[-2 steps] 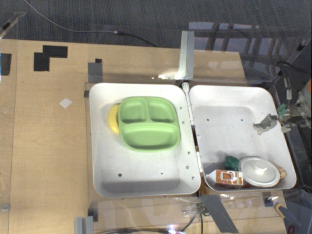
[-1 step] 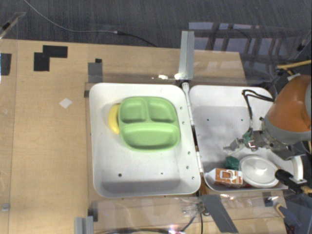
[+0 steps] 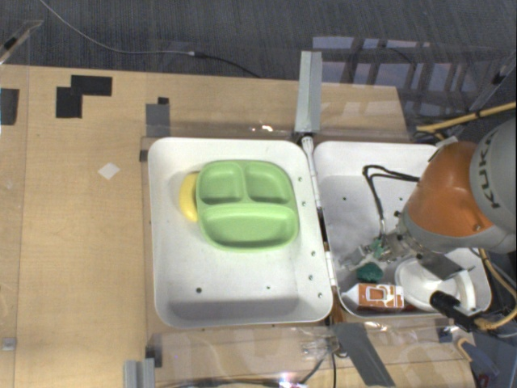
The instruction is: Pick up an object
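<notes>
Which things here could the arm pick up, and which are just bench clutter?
Pickable:
green tray, left bin
yellow item tucked under the tray's left edge
orange box, right bin
small green item above the box, under the claw
white item, right bin

Clutter:
black tape
cable

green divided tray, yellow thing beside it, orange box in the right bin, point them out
green divided tray (image 3: 245, 203), camera view, wall between compartments
yellow thing (image 3: 187, 198), camera view, exposed left part
orange box (image 3: 380, 296), camera view, top face

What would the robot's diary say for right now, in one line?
arm: over right bin | gripper: low, near orange box and white cup | left bin: green tray, yellow thing | nothing seen held
</notes>
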You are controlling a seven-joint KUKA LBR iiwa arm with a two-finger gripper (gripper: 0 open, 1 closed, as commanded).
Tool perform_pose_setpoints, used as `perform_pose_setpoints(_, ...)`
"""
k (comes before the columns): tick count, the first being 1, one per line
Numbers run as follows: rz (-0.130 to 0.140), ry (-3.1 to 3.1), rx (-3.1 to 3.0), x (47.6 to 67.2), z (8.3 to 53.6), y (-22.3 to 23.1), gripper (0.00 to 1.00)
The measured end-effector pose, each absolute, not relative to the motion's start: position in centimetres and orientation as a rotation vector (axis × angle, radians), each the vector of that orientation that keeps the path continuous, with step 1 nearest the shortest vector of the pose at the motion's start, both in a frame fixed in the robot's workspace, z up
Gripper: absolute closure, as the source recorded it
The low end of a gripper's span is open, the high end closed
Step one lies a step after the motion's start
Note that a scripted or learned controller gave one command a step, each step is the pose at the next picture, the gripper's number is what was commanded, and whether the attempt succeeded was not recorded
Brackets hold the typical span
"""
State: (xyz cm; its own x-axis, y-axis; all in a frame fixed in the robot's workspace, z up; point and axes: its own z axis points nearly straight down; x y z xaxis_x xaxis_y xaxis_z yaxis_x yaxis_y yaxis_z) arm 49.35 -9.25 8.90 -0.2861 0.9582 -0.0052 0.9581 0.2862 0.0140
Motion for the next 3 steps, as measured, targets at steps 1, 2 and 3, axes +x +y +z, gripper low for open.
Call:
perform_pose_setpoints(1, 0.02, 2.5, 1.864, 49.7, 10.2, -9.3, 1.0)
perform_pose_setpoints(2, 0.02, 2.501, 1.864, 49.7, 10.2, -9.3, 0.0)
perform_pose_setpoints(3, 0.012, 2.568, 1.789, 49.1, 8.9, -9.1, 0.0)
